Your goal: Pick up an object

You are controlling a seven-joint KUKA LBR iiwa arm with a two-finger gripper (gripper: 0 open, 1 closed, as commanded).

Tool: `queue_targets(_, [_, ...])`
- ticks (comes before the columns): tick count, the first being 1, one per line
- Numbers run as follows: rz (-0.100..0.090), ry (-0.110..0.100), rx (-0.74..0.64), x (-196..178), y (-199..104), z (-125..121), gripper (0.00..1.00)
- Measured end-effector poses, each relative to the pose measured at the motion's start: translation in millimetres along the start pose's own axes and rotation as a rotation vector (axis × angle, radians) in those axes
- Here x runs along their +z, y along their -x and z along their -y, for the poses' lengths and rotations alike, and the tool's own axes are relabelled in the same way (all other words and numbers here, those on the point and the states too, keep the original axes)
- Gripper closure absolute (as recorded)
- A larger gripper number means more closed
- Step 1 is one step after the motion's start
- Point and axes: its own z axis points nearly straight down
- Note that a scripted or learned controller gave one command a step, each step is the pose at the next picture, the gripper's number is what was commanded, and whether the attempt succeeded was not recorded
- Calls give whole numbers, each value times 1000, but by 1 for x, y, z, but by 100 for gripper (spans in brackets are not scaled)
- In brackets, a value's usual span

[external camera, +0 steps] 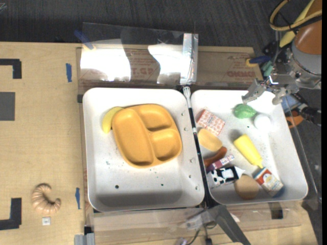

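Observation:
My gripper (266, 94) hangs at the back right corner of the right bin (294, 160), its two fingers spread apart with nothing between them. Just below and left of it lies a green object (244, 111), with a small white ball (262, 120) beside that. Further forward in the same bin lie a yellow block (248, 149), a red-and-white patterned packet (210, 121), a tan piece (209, 139), a black-and-white cow-print item (225, 175), a brown round item (247, 187) and a small carton (269, 180).
The left bin (97, 177) holds an orange divided tray (146, 133) with a yellow banana (108, 119) behind its left edge. A croissant-shaped toy (46, 199) lies on the bench at the front left. Cables (294, 9) hang near the arm at top right.

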Motion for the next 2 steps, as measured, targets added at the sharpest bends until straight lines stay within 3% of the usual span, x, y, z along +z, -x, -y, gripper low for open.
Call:
queue_targets(1, [2,11,-35,-117,-39,1,0])
queue_targets(2, [0,-5,301,-21,-43,64,0])
